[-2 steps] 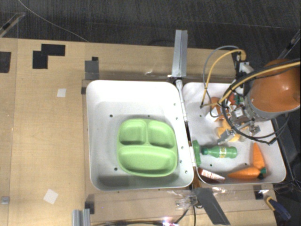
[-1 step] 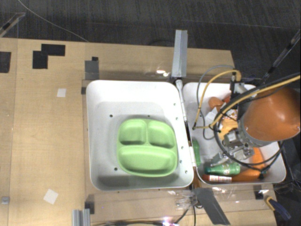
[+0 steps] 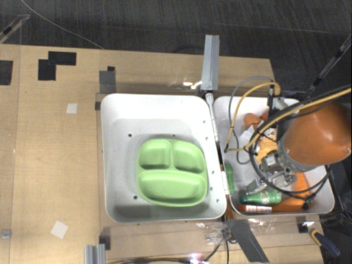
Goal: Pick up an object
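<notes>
Counter [image 3: 49, 164]: light wood surface carrying two shallow white bins side by side, with dark square marks at its far left.

Left bin [image 3: 118, 147]: white, shallow, rounded corners, holding one item.

Right bin [image 3: 223, 110]: white, just beside the left bin, largely covered by the arm; holds a crowded group of small items.

Arm [image 3: 316, 133]: orange band bulging over the right bin, reaching in from the right, with yellow and black cables looping around its far and left sides.

Green tray [image 3: 172, 172]: pale green divided plate with three compartments, lying flat in the near middle of the left bin.

Gripper [image 3: 272, 175]: metal assembly below the orange band, down among the items in the near part of the right bin; whether it is spread or pressed together cannot be told.

Green bottle [image 3: 264, 196]: lying on its side at the near edge of the right bin, just beside the gripper.

Orange items [image 3: 289, 204]: one lies along the near wall, touching the bottle; others sit farther back, partly hidden by cables.
</notes>
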`<act>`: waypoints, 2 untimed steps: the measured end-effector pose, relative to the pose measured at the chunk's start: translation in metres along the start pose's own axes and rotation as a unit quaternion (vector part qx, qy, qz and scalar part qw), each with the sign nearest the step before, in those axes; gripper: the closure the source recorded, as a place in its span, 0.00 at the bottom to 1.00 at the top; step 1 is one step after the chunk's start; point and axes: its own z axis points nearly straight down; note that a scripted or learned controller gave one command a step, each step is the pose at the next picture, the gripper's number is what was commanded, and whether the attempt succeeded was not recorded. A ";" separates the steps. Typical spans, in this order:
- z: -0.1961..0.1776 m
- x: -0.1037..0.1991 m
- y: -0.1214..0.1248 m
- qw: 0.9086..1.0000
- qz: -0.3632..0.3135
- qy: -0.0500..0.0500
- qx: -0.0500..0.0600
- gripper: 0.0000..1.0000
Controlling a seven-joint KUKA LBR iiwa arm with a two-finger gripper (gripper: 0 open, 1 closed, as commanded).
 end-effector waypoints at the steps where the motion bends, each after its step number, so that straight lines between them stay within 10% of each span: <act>1: 0.000 -0.010 -0.001 1.000 -0.014 0.001 0.000 0.00; 2: 0.001 -0.024 -0.010 0.999 -0.044 0.001 -0.006 0.00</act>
